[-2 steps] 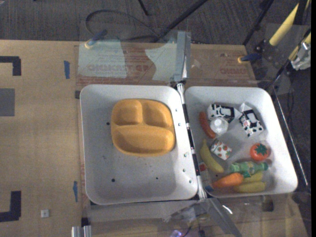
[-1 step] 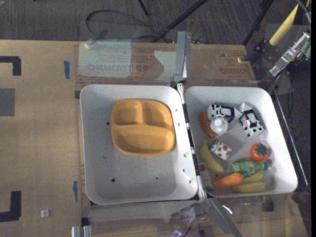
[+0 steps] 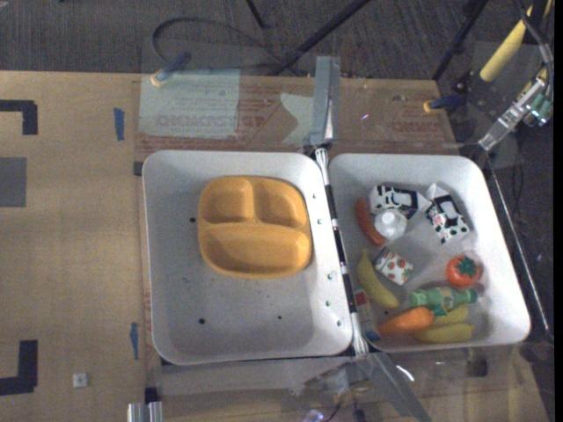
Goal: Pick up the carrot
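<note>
The carrot point(image 3: 405, 321) I am after lies in the right bin point(image 3: 503, 236), low in its near left corner. It rests on its side with the orange tip pointing at the divider between the bins. Its thick end meets a green piece point(image 3: 452, 299) that may be its leaves; I cannot tell.

It is crowded there. One banana point(image 3: 376, 281) curves just above the carrot along the left wall, and a second banana point(image 3: 445, 332) lies touching or nearly touching its lower side, against the near wall. A tomato point(image 3: 464, 271) sits up and to the right, near the green piece. A small patterned box point(image 3: 393, 265) stands between the first banana and the tomato.

Farther back are two cow-patterned cartons point(image 3: 394, 199) point(image 3: 446, 216), a red oblong toy point(image 3: 367, 221) by the left wall and a small white item point(image 3: 391, 226) beside it. The right half of this bin's floor is bare.

The left bin point(image 3: 171, 262) holds one orange divided plate point(image 3: 255, 225), set toward the far side, with bare white floor in front of it and on its left.

Around the bins the wooden bench point(image 3: 70, 236) is flat, marked with black and blue tape.
</note>
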Controlling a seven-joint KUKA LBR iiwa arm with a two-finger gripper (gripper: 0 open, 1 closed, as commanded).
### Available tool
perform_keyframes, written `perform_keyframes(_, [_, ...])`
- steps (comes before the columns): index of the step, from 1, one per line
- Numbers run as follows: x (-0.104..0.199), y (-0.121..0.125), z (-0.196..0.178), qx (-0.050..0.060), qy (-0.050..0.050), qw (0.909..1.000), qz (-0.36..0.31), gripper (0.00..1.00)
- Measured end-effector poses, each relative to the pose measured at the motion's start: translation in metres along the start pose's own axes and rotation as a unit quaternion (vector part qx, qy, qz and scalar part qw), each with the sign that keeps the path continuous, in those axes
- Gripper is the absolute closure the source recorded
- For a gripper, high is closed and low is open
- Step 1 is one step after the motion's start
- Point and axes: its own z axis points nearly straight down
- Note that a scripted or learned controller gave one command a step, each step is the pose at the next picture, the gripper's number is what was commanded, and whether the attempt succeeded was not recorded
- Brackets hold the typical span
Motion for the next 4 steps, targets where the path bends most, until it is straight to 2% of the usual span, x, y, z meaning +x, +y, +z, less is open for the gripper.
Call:
perform_keyframes(1, [-0.006, 0.008, -0.018, -0.002, -0.003, 1.0000, 0.006, 1.00])
perform_keyframes(2, [-0.006, 0.007, -0.012, -0.001, -0.001, 0.9973, 0.073, 1.00])
perform_keyframes(3, [-0.005, 0.007, 0.018, 0.001, 0.001, 0.9685, 0.249, 1.00])
perform_keyframes(4, [0.002, -0.004, 0.007, 0.001, 0.001, 0.9498, 0.313, 1.00])
